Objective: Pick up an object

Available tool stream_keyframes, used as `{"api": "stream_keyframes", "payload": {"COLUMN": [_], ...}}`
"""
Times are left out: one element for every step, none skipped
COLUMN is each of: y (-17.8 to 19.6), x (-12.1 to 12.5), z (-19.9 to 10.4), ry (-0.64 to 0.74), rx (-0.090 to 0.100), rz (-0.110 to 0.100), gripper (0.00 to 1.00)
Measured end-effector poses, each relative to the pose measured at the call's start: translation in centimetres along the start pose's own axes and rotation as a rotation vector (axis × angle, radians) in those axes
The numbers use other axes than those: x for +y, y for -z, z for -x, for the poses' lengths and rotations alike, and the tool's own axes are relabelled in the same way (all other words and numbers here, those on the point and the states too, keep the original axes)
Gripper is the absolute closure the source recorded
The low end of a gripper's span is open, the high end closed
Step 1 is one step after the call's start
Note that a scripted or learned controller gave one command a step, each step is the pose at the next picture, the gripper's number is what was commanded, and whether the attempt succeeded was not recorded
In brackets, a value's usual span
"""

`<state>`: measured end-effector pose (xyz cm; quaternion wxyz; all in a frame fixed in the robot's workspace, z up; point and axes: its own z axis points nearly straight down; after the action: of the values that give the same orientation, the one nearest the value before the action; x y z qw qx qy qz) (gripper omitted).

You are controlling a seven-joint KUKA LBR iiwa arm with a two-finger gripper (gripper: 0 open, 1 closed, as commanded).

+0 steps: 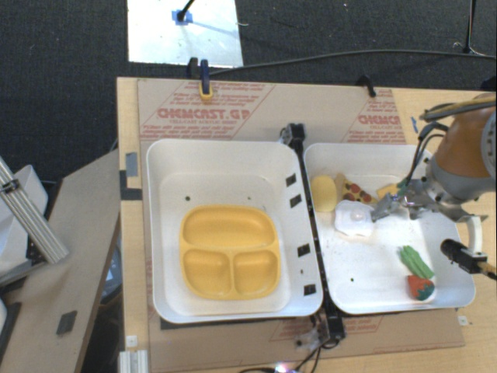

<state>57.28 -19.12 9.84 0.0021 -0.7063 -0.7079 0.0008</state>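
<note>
The white rounded plastic object (353, 219) lies in the upper left part of the right white bin (365, 301), just left of the gripper (386, 207); whether its fingers are open or shut I cannot tell. Nearest the lower edge sit a toy carrot (417, 274), then the yellow divided plate (230, 250) in the left white bin (163, 208), and farther up a yellow rounded piece (324, 193).
</note>
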Motion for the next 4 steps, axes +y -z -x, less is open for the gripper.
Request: {"api": "stream_keyframes", "payload": {"y": [-1.3, -0.2, 6.1, 11.2], "x": [0.1, 0.2, 0.2, 0.4], "z": [0.0, 0.0, 0.6, 0.6], "ry": [-0.001, 0.0, 0.0, 0.003], "rx": [-0.002, -0.003, -0.005, -0.004], "rz": [0.006, 0.01, 0.012, 0.011], "gripper": [0.0, 1.0, 1.0, 1.0]}}
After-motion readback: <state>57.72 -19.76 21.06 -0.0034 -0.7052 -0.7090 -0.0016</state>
